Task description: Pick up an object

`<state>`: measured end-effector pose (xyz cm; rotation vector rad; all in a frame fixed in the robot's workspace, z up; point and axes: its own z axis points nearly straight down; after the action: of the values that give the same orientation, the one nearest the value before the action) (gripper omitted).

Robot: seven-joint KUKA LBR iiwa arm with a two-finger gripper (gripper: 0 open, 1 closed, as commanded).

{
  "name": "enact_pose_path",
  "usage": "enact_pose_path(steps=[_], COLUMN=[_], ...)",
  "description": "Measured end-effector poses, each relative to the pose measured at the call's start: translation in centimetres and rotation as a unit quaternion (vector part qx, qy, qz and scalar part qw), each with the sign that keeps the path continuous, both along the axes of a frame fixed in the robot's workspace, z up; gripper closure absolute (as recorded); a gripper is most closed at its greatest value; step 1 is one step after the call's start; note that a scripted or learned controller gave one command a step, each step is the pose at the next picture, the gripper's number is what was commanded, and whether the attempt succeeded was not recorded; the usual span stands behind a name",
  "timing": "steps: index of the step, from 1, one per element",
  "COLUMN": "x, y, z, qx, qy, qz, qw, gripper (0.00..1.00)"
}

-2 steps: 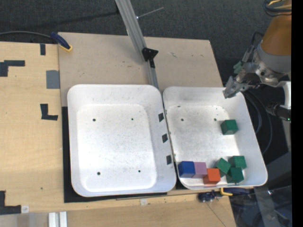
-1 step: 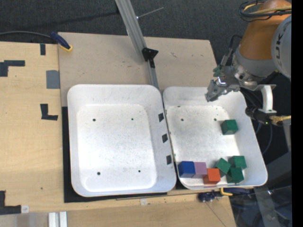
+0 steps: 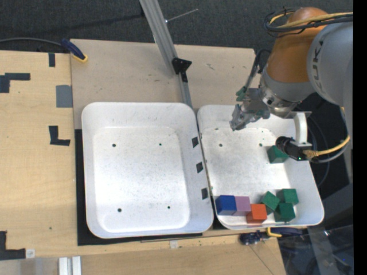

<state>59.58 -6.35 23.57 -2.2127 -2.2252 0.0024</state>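
My claw point(image 3: 239, 121) hung over the far end of the right bin point(image 3: 229, 156), near the rim that lies farthest from the cluster of blocks, and I could not tell from above how it was set. No block was visible in it.

I counted two white bins. The left bin point(image 3: 137, 165) lay against the right bin's left rim, the two touching along that edge.

Taking the right bin as my landmark, I counted seven blocks inside it. Four were green: one green block point(image 3: 277, 154) sat alone by the bin's right rim, about midway along it and well apart from my claw; three more stood at the bin's near right corner, a second green block point(image 3: 289, 196), a third green block point(image 3: 270, 200) and a fourth green block point(image 3: 285, 212), crowded together. One orange block point(image 3: 257, 212) touched that green group on its left. One pale purple block point(image 3: 242, 204) stood just beside the orange one, and one blue block point(image 3: 226, 204) stood next to the purple, closest to the bin's left rim. These six lined the near wall of the right bin, well apart from my claw.
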Motion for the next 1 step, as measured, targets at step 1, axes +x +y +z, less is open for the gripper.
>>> enact_pose_path(steps=[1], x=[-0.75], y=[4.88], z=[0.76], qx=[0.0002], qy=[-0.001], qz=[0.001], qw=[1.0000], gripper=[1.00])
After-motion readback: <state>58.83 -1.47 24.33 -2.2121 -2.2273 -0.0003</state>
